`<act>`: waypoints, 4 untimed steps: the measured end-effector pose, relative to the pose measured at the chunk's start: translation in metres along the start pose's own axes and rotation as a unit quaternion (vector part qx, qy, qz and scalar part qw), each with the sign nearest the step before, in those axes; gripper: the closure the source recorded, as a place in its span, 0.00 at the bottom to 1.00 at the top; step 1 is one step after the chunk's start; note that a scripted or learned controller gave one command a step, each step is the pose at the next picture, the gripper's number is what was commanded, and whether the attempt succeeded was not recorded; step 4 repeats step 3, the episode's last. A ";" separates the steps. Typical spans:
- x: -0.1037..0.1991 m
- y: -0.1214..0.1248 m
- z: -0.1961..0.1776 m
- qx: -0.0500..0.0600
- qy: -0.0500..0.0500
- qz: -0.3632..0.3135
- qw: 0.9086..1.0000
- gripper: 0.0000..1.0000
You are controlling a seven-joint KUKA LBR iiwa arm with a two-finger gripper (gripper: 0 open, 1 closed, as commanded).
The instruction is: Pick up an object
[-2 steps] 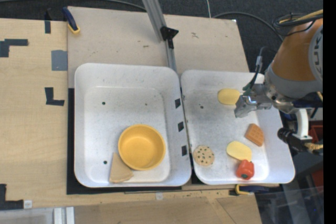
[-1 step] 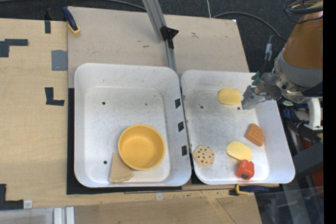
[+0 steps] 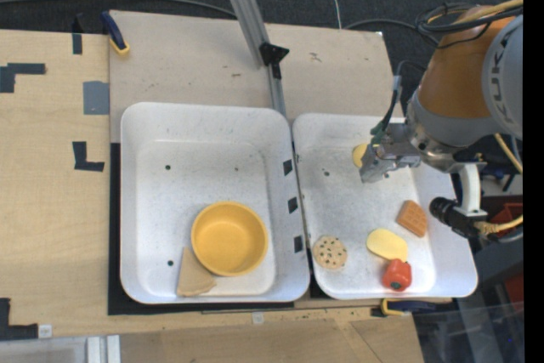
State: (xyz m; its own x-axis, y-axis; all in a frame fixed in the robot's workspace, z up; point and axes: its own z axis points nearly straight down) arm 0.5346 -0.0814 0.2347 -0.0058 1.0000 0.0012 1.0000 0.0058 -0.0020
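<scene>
We see the hand (image 3: 379, 163) low in the right bin (image 3: 340, 276), a small yellow piece (image 3: 360, 155) touching its left side; we cannot tell its state. Below it lie a waffle (image 3: 413, 218), a yellow slice (image 3: 387, 244), a red pepper (image 3: 397, 274) and a cookie (image 3: 329, 252), all apart from it.

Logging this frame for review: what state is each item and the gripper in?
gripper: low in the right bin, beside a small yellow item
yellow bowl: upright, left bin
tan wedge: flat, against the bowl
cookie: flat
orange cracker: flat
yellow piece: lying
red pepper: lying
</scene>
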 end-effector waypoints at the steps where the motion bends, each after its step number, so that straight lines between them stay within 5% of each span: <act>1: 0.052 -0.004 -0.007 0.000 0.000 0.000 1.000 1.00; 3: 0.178 0.002 0.007 0.000 0.000 -0.002 1.000 1.00; 4: 0.178 0.002 0.007 0.000 0.000 -0.002 1.000 1.00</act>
